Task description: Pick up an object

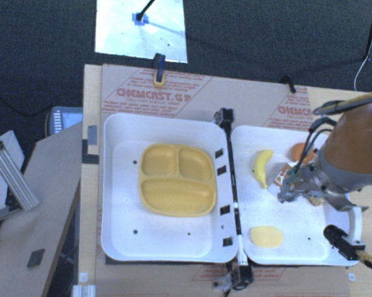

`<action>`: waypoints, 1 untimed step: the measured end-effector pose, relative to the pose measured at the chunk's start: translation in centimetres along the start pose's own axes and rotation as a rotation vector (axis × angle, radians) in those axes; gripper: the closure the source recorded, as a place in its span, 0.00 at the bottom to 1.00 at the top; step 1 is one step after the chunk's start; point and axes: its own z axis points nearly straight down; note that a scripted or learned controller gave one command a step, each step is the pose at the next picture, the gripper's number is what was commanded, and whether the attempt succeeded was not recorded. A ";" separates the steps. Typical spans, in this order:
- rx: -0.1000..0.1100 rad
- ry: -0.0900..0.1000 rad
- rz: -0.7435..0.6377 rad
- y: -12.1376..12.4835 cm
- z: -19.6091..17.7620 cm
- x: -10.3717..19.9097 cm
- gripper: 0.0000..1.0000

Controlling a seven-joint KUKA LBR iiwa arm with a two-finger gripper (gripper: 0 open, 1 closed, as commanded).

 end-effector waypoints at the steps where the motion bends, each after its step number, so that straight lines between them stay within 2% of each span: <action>1: -0.002 0.000 -0.001 0.2 -5.0 0.0 1.00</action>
